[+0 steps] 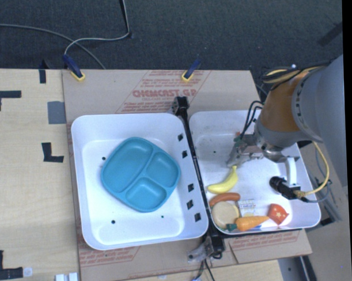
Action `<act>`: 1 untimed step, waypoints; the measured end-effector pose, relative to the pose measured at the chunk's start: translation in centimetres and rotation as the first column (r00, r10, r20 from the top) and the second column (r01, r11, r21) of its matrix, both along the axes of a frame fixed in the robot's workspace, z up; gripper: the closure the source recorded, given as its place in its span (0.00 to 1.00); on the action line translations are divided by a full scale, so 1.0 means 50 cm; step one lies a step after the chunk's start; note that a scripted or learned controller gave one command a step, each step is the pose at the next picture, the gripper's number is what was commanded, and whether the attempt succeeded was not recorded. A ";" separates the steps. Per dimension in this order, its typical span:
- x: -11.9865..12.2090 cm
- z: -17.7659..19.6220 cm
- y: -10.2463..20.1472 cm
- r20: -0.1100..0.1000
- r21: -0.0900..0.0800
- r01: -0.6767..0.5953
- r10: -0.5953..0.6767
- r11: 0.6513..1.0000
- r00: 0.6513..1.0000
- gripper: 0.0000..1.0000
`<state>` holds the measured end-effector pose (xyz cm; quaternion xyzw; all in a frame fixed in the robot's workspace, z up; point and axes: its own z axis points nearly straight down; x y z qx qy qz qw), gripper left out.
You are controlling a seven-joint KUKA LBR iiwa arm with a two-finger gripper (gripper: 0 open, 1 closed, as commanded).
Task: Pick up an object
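Note:
The right bin holds several toy foods: a yellow banana, a red sausage, a round tan bun, an orange carrot and a red piece near the front right corner. My gripper hangs low over the middle of this bin, just above and to the right of the banana's upper tip. Nothing shows between its fingers. The orange band and grey arm reach in from the right and hide the wrist.
The left bin carries a blue sectioned plate. A black clamp sits where the two bins meet at the back. Yellow clips pin the cardboard sheet. A cable loops beside the arm.

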<state>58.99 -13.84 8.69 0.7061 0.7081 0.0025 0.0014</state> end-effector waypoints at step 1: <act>-0.018 0.224 0.105 -0.002 -0.001 0.000 0.000 1.000 1.000 1.00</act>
